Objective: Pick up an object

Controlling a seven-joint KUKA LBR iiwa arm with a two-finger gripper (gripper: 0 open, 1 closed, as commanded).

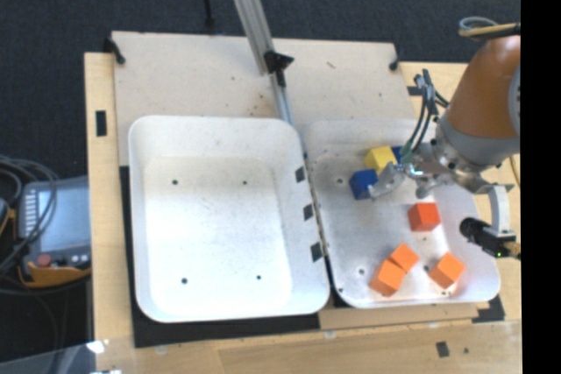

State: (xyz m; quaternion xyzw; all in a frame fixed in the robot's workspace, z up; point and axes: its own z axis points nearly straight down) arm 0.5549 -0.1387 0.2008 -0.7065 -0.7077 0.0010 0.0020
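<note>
Arm: the grey KUKA arm (491, 101) reached in over the right bin (351, 276), wrist low above its far half.
Gripper: the gripper (392, 179) sat at the blue block (363, 185), with the yellow block (380, 158) just beside it toward the far edge.
Fingers: whether they were open or closed on anything could not be told; the wrist hid them.
Other objects: three orange blocks lay in the bin's near right part, one (424, 216) near the wrist, two (394, 267) (447, 270) by the near rim.
Left bin: the left bin (145, 215) stood alongside on the counter (101, 188).
Risk: blue and yellow were packed close, so a finger could land on the yellow one and shove both aside, or pinch only a corner and slip on lifting.
</note>
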